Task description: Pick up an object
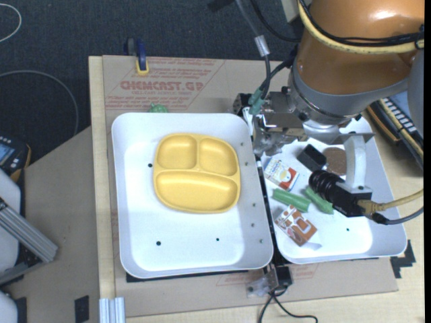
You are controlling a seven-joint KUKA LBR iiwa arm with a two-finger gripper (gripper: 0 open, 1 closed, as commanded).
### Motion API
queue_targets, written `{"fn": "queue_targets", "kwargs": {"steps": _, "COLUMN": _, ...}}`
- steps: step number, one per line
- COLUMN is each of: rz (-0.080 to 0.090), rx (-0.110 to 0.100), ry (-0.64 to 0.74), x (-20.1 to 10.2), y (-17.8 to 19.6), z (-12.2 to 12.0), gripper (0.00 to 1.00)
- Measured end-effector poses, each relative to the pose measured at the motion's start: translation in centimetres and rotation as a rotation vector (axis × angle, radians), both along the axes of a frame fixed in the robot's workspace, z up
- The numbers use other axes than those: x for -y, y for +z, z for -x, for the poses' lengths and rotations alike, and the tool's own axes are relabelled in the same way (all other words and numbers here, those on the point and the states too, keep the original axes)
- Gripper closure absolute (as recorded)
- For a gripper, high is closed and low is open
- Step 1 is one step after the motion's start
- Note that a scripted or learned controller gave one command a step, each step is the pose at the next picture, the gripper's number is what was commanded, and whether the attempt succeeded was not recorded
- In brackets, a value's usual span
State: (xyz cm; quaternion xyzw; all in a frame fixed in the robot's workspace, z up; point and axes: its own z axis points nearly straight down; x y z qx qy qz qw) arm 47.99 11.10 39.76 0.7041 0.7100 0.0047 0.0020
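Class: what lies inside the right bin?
Visible: one packet, a second packet, green pieces and a brown disc. The arm covers the right bin's far end, so anything there is hidden.

A robotics lab: grey-orange arm, white bins, cardboard-topped bench, loose cables.

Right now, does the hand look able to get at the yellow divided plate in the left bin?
Probably yes. The yellow divided plate lies alone and uncovered in the left bin, and the hand sits just across the bins' shared edge, above the right bin.
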Motion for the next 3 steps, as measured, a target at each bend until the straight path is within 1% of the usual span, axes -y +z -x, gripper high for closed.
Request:
{"fn": "queue_targets", "kwargs": {"steps": 1, "rz": 0.0, "rx": -0.005, "ry": 0.0, "x": -6.4, "y": 3.0, "z": 0.1, "gripper": 1.0}}
{"fn": "queue_targets", "kwargs": {"steps": 2, "rz": 0.005, "rx": -0.013, "ry": -0.013, "x": -2.3, "y": 2.0, "z": 0.1, "gripper": 1.0}}
{"fn": "queue_targets", "kwargs": {"steps": 3, "rz": 0.004, "rx": -0.009, "ry": -0.007, "x": -2.6, "y": 3.1, "z": 0.0, "gripper": 1.0}}
